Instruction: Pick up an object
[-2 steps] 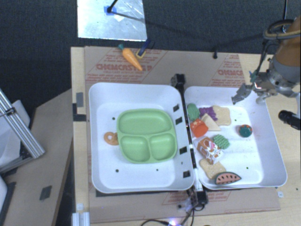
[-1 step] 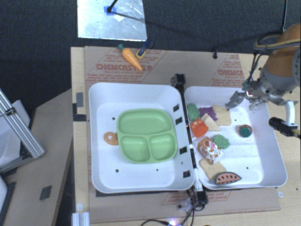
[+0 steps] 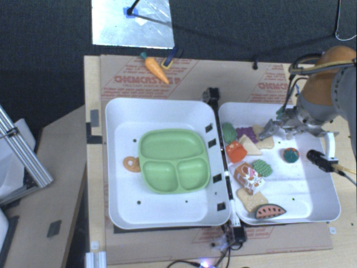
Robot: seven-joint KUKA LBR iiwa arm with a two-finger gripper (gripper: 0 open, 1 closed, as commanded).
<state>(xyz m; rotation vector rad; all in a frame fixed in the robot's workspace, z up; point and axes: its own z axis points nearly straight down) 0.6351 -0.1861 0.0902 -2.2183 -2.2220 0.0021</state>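
Small toy foods lie loose in the right bin [image 3: 329, 202]: a teal ball [image 3: 290, 154] just below the fingers [image 3: 271, 128], purple grapes [image 3: 244, 133] left of them. A watermelon slice [image 3: 270, 211] lies flat, well below.

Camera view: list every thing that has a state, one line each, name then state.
Green divided plate: flat in the left bin, compartments bare.
Pretzel: flat on the left bin floor, beside the plate.
Toy carrot: lying on the cardboard behind the bins.
Watermelon slice: flat, near the right bin's front edge.
Teal ball: resting apart from the pile in the right bin.
Claw: low over the right bin's back, among the toys.
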